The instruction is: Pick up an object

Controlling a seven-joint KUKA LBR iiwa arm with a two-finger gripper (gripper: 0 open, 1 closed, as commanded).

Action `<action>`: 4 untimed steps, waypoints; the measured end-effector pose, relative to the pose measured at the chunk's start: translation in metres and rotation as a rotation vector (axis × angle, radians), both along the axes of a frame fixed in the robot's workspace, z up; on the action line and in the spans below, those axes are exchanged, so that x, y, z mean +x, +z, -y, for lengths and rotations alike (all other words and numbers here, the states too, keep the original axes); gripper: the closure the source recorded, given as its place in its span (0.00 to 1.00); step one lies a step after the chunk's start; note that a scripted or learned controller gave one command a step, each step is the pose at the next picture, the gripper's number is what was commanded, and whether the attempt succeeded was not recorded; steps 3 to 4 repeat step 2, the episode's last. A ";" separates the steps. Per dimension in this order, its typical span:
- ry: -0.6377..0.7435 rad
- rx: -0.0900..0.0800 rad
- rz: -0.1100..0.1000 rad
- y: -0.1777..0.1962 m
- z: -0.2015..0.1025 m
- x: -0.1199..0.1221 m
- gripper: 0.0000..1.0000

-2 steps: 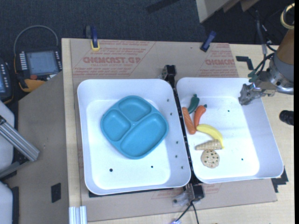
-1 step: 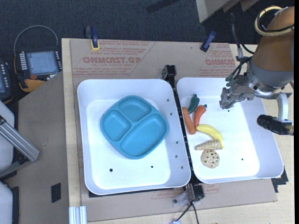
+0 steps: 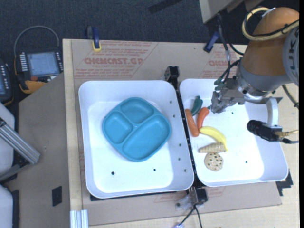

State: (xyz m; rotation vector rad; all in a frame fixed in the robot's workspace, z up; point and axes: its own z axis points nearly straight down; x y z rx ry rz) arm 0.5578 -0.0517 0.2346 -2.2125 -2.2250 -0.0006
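The bench [image 3: 71, 127] carries two shallow white bins side by side, with a black clamp [image 3: 172, 73] at the far end of the seam between them. The left bin [image 3: 95, 175] holds a blue divided plate [image 3: 137, 128], lying flat near its middle. The right bin [image 3: 266, 170] holds a cluster of toy food along its left side: a small green pepper [image 3: 197, 102] farthest back, an orange carrot [image 3: 191, 121] running beside the wall, a shorter red-orange piece [image 3: 203, 116] just beside the carrot, then a yellow banana [image 3: 213, 135], a pale cone-like wedge [image 3: 211, 149] and a speckled cookie [image 3: 213, 162] nearest the front. The pieces sit packed close, several touching. The arm [image 3: 266, 51] reaches in from the right and bends down over the back part of the right bin, wrist pointing downward. The pincer [image 3: 215, 106] hangs just beside the upper end of the red-orange piece and near the green pepper; nothing shows held in it, and whether it is apart or together cannot be told from this angle.
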 end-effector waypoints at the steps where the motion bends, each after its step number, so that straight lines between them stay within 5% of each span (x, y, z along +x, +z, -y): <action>1: 0.000 0.000 -0.001 -0.012 -0.052 -0.006 1.00; 2: 0.000 0.000 -0.001 -0.011 -0.096 -0.022 1.00; 4: 0.000 0.000 -0.001 -0.011 -0.096 -0.022 1.00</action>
